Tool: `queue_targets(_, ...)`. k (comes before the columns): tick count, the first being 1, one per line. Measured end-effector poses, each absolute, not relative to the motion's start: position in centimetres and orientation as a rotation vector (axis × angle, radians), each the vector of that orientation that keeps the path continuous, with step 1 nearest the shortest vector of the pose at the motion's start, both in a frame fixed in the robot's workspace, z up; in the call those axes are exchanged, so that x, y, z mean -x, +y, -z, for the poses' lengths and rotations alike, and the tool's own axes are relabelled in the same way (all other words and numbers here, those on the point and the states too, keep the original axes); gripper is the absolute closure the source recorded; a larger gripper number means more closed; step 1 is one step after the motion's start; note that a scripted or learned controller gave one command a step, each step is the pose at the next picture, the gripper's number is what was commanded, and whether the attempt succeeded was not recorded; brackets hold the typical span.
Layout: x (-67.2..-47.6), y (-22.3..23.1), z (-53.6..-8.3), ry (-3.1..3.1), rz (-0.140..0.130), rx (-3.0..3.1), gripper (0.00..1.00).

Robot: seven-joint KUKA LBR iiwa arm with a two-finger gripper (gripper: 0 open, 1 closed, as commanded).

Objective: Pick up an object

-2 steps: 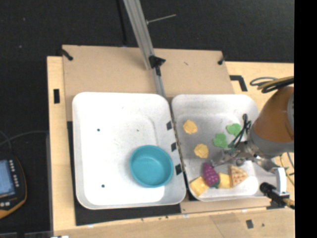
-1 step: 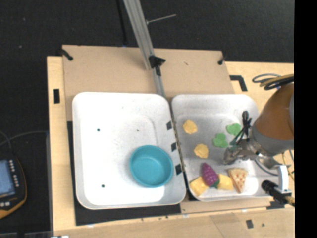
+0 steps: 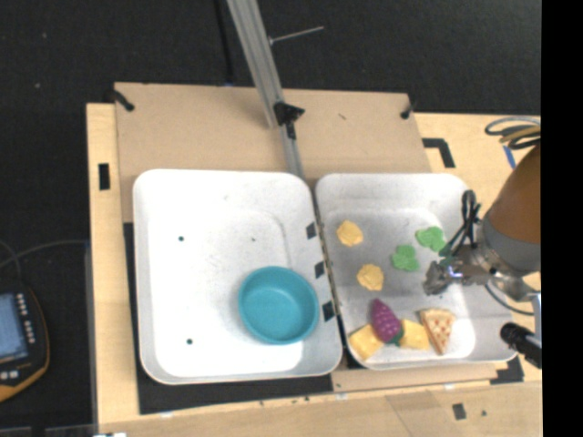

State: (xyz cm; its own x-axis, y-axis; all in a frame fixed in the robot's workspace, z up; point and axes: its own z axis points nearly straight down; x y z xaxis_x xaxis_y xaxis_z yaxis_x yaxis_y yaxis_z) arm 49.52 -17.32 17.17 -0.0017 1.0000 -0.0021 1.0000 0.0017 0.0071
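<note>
My gripper (image 3: 440, 278) hangs over the right side of the right bin (image 3: 383, 189), with the orange band of the arm behind it at the view's right. Below it lies a pizza-slice toy (image 3: 438, 329). To its left are two green pieces (image 3: 405, 259) (image 3: 430, 238). Two yellow lumps (image 3: 350, 234) (image 3: 370, 277) sit nearer the bin's middle. At the front lie a purple grape bunch (image 3: 385, 320) and two yellow blocks (image 3: 365, 341) (image 3: 414, 335). I see nothing between the fingers.
The left bin (image 3: 182, 208) holds a blue bowl (image 3: 278, 304) near its front right corner. A grey pole (image 3: 260, 53) slants up from between the bins. A brown board (image 3: 264, 130) lies behind both bins.
</note>
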Motion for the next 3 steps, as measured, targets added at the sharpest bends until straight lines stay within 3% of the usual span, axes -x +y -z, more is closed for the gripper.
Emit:
queue_targets(1,-49.7,-17.4,-22.3,2.222,-0.002,-2.215,1.00)
queue_targets(3,-51.2,-7.3,-22.8,2.230,-0.003,-2.213,1.00)
